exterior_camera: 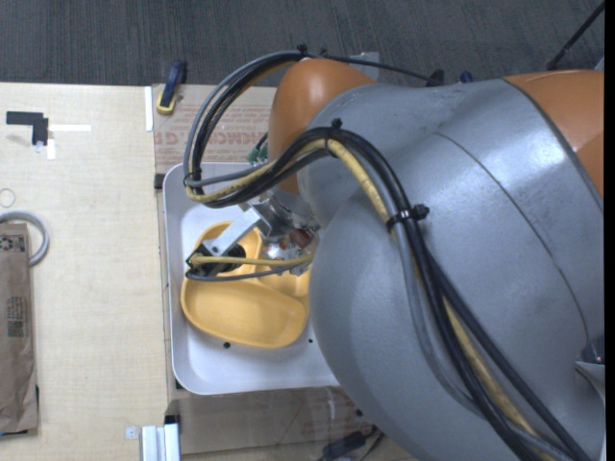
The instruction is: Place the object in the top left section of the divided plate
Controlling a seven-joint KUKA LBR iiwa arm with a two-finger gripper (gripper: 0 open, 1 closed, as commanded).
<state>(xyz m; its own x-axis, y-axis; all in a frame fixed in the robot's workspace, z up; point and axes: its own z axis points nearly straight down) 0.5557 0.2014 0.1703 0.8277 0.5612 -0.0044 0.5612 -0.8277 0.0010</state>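
Observation:
A yellow divided plate (pixel 240 310) lies in the white bin (pixel 192 363), its lower large section facing the bin's front. The grey arm with its orange band fills the right of the camera view and reaches down over the plate's upper part. My gripper (pixel 279 238) hangs above the plate's upper sections, half hidden by black and yellow cables. A dark thin thing (pixel 216 262) lies across the plate's upper left section under the cables; I cannot tell what it is.
A brown cardboard sheet (pixel 226 123) lies behind the bin. On the pale bench at the left sit a brown paper bag (pixel 14 325), a grey ring (pixel 34 233) and a black bracket (pixel 27 123). A blue and yellow tool (pixel 171 86) rests at the bench's back edge.

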